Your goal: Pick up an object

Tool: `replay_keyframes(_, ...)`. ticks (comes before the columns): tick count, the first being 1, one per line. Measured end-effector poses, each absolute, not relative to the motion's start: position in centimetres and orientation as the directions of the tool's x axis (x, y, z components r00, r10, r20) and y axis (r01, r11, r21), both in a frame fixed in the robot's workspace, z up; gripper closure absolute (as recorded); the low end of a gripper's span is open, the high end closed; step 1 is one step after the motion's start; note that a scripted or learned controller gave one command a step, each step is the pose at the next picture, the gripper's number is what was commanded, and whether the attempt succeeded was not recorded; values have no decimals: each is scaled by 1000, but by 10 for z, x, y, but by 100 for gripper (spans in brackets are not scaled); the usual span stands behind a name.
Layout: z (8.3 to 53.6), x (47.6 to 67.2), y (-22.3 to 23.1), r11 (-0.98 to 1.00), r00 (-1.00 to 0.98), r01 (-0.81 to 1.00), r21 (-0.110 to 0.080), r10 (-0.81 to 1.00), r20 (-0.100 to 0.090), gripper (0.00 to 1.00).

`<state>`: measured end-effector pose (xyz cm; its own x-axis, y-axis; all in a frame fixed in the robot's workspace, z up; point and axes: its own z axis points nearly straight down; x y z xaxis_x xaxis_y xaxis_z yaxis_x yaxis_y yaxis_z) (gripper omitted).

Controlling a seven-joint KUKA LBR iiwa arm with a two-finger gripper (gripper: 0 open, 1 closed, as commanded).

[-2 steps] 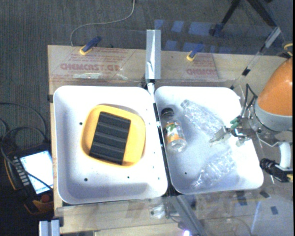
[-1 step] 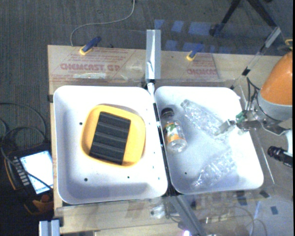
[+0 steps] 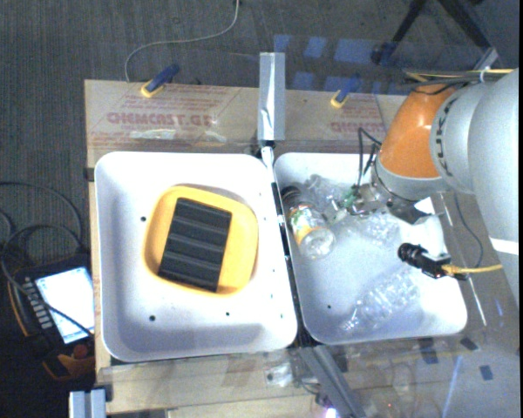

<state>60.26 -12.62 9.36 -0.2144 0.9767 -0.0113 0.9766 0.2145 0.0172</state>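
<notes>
i've got the arm over the right bin [image 3: 453, 316], and the gripper [image 3: 359, 197] sits low in that bin's upper half, mostly tucked under the orange wrist band, so i can't tell how it is set or whether anything is in it.

taking the gripper as my landmark: the nearest candidate is the small bottle with the yellow label [image 3: 305, 225], just down-left of it, lying on its side with its dark cap toward the divider between the bins and its long axis running roughly from upper-left to lower-right. crumpled clear plastic [image 3: 324, 190] lies right beside the gripper on its left (hard to separate from the white floor). a second clear bottle [image 3: 385, 299] lies farther off, below and slightly right of the gripper, its long axis slanting from lower-left to upper-right.

my guess is the labelled bottle is the likeliest target, a short shift down-left.

the bin floor is smooth and white, and the clear pieces crowd the gripper closely, so room is tight there. well to the left of the gripper, the left bin [image 3: 122, 320] holds a yellow tray [image 3: 244, 251] with a black ribbed block [image 3: 196, 244] lying on it.
</notes>
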Motion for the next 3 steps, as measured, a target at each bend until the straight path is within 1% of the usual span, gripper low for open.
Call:
replay_keyframes(1, 91, 638, -128, -31, 31, 1000, -5, 1000, -1, 0)
replay_keyframes(2, 122, 637, -202, -4, 4, 1000, 2, 1000, 15, 0)
replay_keyframes(3, 92, 655, -122, 199, -199, 980, -4, 980, -7, 0)
